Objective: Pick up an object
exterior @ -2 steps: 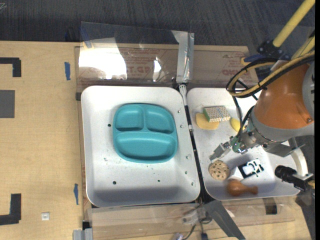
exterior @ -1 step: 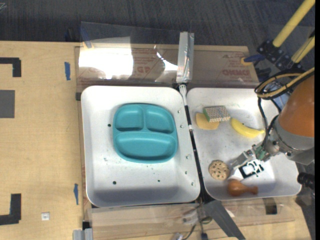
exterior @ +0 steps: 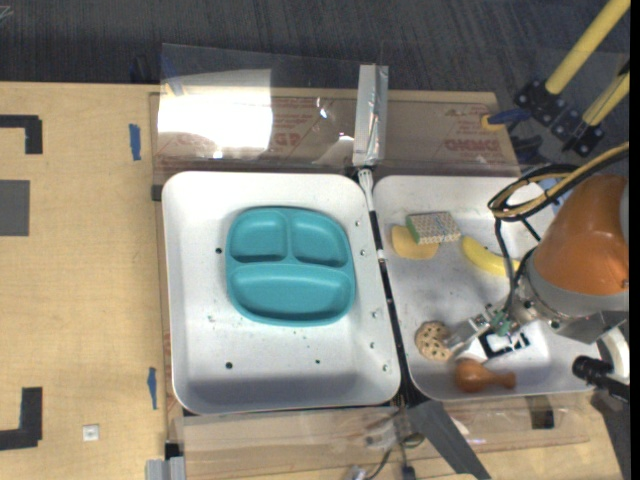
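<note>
My gripper (exterior: 468, 336) hangs low in the right bin (exterior: 440, 288), near its front. Just left of it lies a round cookie (exterior: 432, 339), very close to one fingertip. A brown drumstick-shaped toy (exterior: 478, 374) rests right in front of the gripper. Further back sit a yellow banana (exterior: 484, 258), a yellow wedge (exterior: 412, 244) and a small grey speckled block (exterior: 433, 227). Nothing shows between the fingers.
The left bin (exterior: 190, 268) holds a teal divided plate (exterior: 291, 265). A clear plastic panel and a cardboard wall (exterior: 300, 128) stand behind both bins. Cables and yellow struts (exterior: 590, 38) crowd the upper right.
</note>
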